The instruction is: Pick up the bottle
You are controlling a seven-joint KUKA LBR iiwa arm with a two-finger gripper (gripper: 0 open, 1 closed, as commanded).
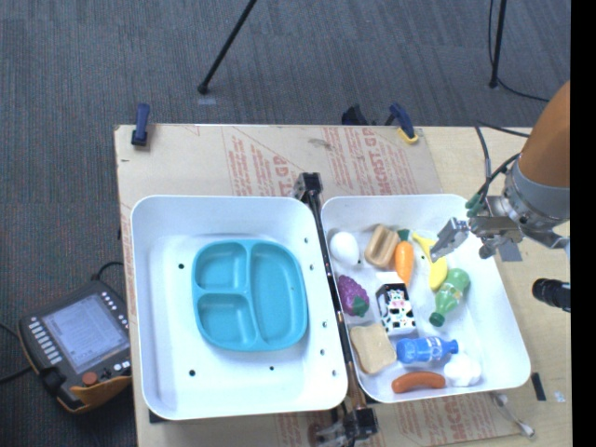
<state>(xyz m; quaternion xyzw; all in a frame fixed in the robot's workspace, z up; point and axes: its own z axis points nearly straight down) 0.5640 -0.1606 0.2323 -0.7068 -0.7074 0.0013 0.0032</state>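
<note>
- Your gripper (pixel 466 234) hangs over the right bin (pixel 484 329) at about two o'clock of its middle, fingers spread apart with nothing between them.
- The blue bottle (pixel 426 349) lies on its side at five o'clock in that bin, cap toward three o'clock, well apart from the gripper.
- A green bottle (pixel 449 295) lies tilted just at six o'clock of the gripper, cap toward seven o'clock.
- Beside the blue bottle you have toast (pixel 372 346) at nine o'clock and a sausage (pixel 418 381) at six o'clock.
- The left bin (pixel 158 343) holds a teal tray (pixel 250 294).
</note>
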